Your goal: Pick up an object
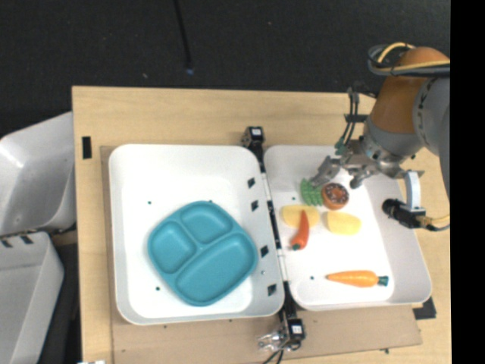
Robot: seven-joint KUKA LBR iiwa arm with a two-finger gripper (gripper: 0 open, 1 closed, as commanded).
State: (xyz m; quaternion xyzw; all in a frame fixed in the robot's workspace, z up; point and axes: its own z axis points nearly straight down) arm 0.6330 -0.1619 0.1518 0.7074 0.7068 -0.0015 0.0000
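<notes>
Nearest the lens, a toy carrot (352, 279) lies alone in the right bin (405, 275), the easiest pick: probably light, hard plastic, slippery, best pinched across its middle. Farther back, the gripper (342, 174) hovers over a round brown piece (334, 195); whether it is spread or closed cannot be told.

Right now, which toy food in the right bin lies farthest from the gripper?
The carrot, alone near the bin's front edge; the others cluster below the gripper.
</notes>
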